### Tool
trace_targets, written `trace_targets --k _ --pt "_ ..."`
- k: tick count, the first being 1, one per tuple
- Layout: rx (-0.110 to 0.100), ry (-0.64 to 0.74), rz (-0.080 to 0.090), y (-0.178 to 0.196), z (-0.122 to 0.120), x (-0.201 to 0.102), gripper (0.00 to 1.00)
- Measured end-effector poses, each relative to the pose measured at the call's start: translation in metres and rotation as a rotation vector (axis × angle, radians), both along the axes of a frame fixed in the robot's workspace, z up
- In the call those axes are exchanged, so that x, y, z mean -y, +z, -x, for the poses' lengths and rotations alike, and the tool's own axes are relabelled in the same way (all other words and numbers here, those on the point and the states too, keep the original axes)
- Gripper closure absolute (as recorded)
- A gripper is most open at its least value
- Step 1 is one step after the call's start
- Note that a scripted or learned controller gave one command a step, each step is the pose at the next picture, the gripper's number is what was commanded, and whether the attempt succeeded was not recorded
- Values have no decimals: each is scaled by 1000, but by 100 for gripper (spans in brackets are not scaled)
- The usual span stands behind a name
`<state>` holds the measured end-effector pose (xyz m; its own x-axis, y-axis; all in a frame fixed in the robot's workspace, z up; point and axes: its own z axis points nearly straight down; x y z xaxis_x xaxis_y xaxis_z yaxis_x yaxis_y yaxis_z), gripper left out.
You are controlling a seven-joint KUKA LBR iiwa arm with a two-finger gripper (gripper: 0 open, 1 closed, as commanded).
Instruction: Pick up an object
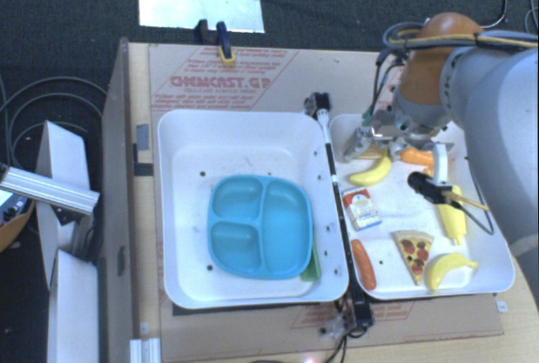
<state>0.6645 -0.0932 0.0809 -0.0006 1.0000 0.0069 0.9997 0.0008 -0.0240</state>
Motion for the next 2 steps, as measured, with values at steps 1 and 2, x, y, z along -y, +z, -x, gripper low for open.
trace_targets --k 1,2 --pt "23 0 7 3 27 3 0" --pt "0 -1 0 1 0 0 0"
